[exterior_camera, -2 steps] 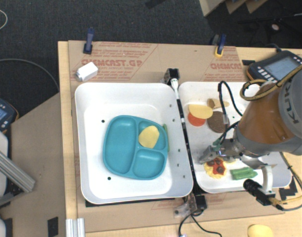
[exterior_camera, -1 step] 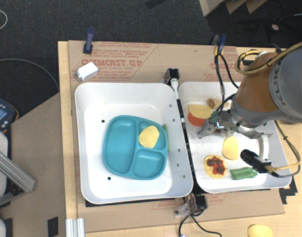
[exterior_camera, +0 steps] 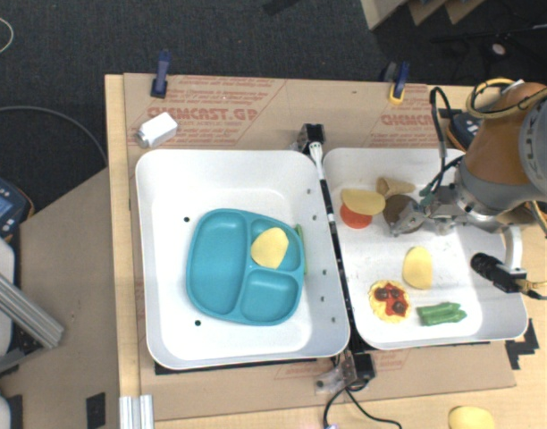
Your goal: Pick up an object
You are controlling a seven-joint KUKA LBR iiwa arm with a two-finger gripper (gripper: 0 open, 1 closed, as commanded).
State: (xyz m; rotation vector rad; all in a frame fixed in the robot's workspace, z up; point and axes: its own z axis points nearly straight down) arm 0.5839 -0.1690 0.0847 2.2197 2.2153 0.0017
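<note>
The right bin (exterior_camera: 488,329) holds several toy foods. An orange and yellow piece (exterior_camera: 360,207) lies at its back left, beside a tan and brown piece (exterior_camera: 395,195). Nearer the front lie a yellow piece (exterior_camera: 418,267), a yellow disc with red topping (exterior_camera: 390,300) and a green bean pod (exterior_camera: 441,313). My gripper (exterior_camera: 406,222) hangs low over the back of this bin, just right of the brown piece and close to it. The arm (exterior_camera: 506,146) comes in from the right. In the left bin (exterior_camera: 157,239) a blue divided plate (exterior_camera: 222,266) carries a yellow piece (exterior_camera: 270,248).
The two bins meet at a dark hinge strip (exterior_camera: 331,231). A white block (exterior_camera: 157,130) lies on the bench at the back left. Blue clamps (exterior_camera: 160,68) (exterior_camera: 399,80) grip the far bench edge. A black part (exterior_camera: 493,272) juts over the right bin's right side.
</note>
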